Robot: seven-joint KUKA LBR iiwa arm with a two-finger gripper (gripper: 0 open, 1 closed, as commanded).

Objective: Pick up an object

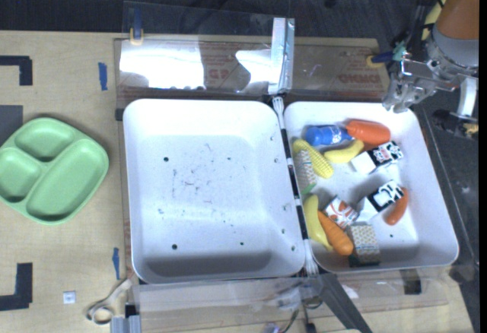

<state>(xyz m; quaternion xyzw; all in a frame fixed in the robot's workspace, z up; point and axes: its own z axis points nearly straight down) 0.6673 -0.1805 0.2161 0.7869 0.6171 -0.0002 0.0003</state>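
Plastic toy carrot (370, 130) in right bin (437, 195) looks light, stiff, slippery; grab mid-body. Gripper (399, 99) hovers at the bin's corner, apparently empty; opening unclear.

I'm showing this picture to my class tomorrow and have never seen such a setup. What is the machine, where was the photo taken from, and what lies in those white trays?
One camera looks down at a slant on a wooden bench. The robot arm, grey with an orange band, reaches in from the right; its gripper hangs over the right bin's far corner, and nothing is visible between its fingers. That bin holds toy food: a corn cob, a banana, a carrot, a blue packet and more. Beside it are the left bin and a green divided plate.
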